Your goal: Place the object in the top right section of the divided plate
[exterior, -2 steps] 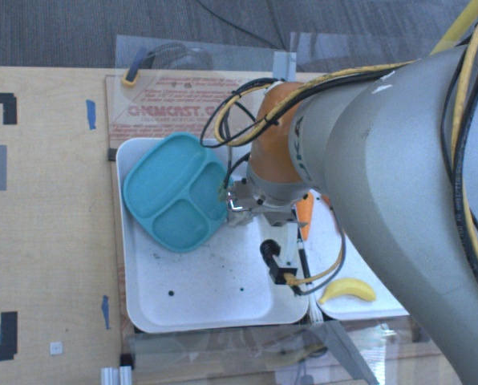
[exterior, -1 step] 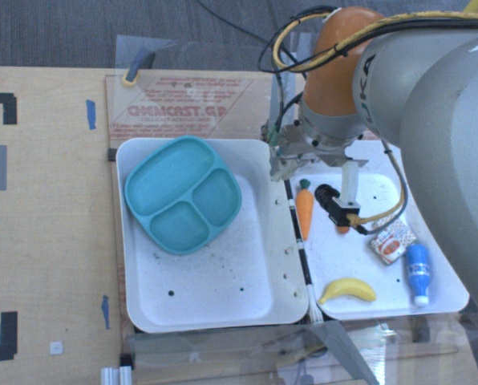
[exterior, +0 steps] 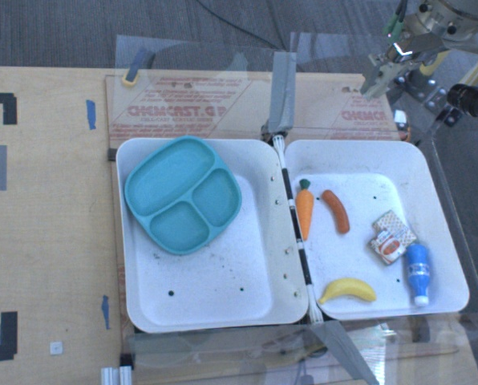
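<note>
Gripper point(exterior: 381, 74) hangs upper right of frame, jaws state unclear, holding nothing visible; should drop onto one right-bin item, say the carrot point(exterior: 304, 209), then carry it to the plate point(exterior: 182, 194)

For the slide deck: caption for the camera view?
Teal divided plate in left bin; toy carrot, sausage, banana, blue bottle in right.

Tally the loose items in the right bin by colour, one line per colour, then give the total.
Orange: 2, the toy carrot and the sausage
Yellow: 1, the banana
Blue: 1, the bottle
Red and white: 1, the small packet
Total: 5
</note>
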Available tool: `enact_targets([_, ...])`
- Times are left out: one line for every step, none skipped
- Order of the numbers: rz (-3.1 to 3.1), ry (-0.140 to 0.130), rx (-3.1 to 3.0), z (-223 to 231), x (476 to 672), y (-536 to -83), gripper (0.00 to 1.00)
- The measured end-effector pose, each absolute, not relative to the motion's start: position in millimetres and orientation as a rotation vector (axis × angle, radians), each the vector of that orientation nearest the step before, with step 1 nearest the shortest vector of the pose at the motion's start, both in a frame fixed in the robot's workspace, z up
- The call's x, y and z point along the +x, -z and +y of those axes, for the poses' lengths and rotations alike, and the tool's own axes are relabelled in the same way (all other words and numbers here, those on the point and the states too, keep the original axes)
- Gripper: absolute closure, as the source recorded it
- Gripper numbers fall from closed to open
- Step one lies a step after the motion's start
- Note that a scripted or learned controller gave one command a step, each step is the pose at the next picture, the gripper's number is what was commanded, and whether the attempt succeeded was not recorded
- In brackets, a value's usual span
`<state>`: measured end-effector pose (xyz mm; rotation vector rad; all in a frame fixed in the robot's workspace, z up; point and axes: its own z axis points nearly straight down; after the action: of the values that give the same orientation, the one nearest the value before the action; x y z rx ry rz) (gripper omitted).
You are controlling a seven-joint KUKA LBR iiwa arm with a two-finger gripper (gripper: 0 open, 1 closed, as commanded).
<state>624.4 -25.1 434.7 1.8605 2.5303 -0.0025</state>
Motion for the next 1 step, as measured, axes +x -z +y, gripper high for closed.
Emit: enact_targets([2.534, 0.003, 1.858, -23.4, 624.4, -434.2, 0.00])
